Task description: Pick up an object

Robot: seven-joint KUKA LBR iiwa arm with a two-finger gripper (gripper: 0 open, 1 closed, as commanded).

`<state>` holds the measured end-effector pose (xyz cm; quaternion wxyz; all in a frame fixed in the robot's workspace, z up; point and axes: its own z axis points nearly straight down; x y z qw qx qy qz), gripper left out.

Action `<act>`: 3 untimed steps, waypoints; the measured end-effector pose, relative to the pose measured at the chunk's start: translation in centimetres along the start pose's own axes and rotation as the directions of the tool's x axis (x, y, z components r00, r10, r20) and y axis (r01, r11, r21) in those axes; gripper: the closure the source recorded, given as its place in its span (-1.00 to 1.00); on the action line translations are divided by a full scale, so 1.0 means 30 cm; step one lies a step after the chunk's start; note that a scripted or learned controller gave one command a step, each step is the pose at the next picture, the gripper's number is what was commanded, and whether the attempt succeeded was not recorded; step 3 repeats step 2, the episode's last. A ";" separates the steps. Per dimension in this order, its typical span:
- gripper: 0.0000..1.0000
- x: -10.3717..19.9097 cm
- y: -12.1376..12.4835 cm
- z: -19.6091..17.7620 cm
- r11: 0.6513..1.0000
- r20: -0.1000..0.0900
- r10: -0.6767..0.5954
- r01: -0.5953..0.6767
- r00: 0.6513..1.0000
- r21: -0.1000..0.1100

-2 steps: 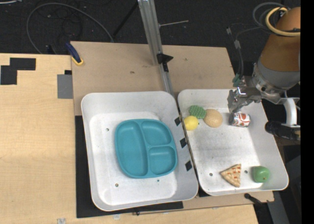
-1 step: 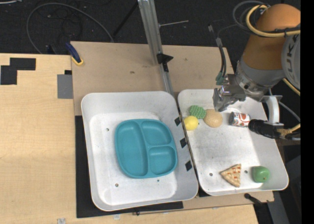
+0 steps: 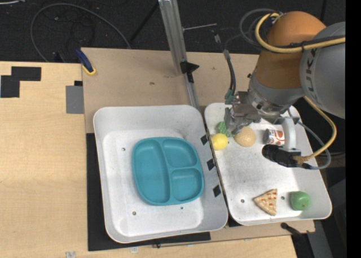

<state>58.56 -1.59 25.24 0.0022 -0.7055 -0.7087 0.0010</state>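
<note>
Arm (image 3: 293, 65) reaches in, tool (image 3: 236, 120) lowered.

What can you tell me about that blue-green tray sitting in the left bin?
The teal tray looks like smooth moulded plastic, with rounded corners and three compartments: one long section along its left side and two smaller ones on the right. It lies flat and right way up, turned slightly askew, near the middle of the left white bin. Its compartments hold nothing. Only the bin floor touches it; the robot's hand is over the right bin, well apart from it.
</note>
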 end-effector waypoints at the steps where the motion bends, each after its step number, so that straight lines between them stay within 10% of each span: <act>1: 1.00 0.153 0.018 0.057 1.000 0.001 0.001 -0.001 1.000 0.001; 3: 1.00 0.314 -0.001 0.075 1.000 0.001 0.000 0.000 1.000 0.002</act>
